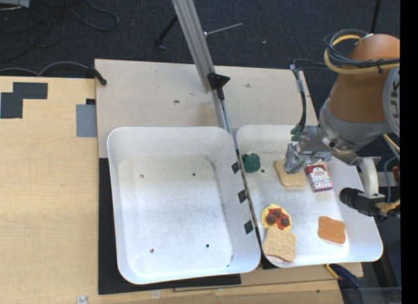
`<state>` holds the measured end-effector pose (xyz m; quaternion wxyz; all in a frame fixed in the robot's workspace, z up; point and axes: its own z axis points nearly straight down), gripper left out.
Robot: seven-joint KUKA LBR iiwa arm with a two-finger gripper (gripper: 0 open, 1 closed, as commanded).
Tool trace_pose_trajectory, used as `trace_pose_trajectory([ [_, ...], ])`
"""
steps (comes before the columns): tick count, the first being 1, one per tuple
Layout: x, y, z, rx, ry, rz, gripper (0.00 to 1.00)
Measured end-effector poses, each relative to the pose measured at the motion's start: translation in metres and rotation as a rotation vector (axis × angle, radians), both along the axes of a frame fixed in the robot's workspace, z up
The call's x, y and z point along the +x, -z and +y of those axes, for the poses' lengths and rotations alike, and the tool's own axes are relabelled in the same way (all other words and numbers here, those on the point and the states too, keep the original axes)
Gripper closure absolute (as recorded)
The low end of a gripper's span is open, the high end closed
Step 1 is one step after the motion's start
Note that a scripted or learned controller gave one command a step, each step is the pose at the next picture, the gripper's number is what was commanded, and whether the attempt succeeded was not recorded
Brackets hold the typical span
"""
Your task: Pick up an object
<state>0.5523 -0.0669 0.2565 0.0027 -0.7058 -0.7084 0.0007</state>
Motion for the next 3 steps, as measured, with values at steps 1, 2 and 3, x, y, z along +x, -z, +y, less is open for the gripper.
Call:
trace_pose_trajectory([
  [1,-0.002,0.012,0.044,-0.001,0.001,0.000,1.00],
  [2,0.001,0.026,0.098,-0.001,0.000,0.002,1.00],
  [3,0.000,0.036,0.146,-0.002,0.001,0.003,1.00],
])
